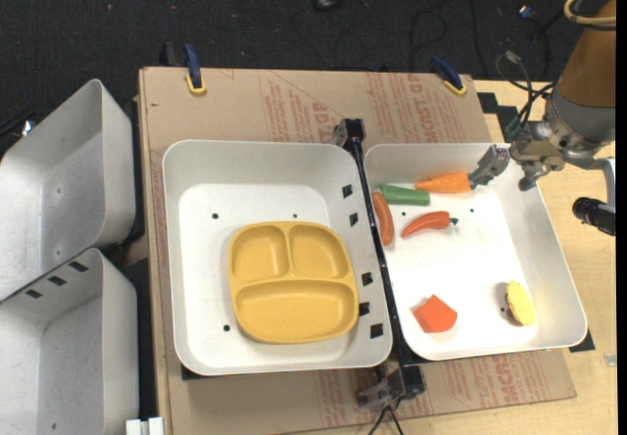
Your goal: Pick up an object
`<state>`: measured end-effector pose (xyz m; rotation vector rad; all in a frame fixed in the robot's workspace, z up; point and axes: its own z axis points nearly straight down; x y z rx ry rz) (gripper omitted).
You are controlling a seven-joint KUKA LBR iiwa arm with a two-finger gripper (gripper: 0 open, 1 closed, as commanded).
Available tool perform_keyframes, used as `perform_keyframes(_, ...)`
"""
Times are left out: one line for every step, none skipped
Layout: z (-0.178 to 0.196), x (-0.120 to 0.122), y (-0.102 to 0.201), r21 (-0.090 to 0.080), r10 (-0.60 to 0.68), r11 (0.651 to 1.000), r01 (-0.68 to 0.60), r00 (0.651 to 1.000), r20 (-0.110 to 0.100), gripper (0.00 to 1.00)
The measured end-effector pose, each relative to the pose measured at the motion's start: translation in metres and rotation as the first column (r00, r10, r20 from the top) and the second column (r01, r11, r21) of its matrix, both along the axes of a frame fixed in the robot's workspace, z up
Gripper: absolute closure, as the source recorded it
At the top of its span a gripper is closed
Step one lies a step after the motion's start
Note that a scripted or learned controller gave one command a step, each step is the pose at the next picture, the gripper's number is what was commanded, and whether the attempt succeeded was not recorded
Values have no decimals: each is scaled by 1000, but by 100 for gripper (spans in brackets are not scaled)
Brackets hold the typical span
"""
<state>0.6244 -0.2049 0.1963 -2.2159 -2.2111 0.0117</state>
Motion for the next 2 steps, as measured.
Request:
perform_keyframes(9,3,1,-3,3,1000,-3,1000,14,0)
perform_keyframes(-55,2,1,-2,2,1000,-2,1000,9,0)
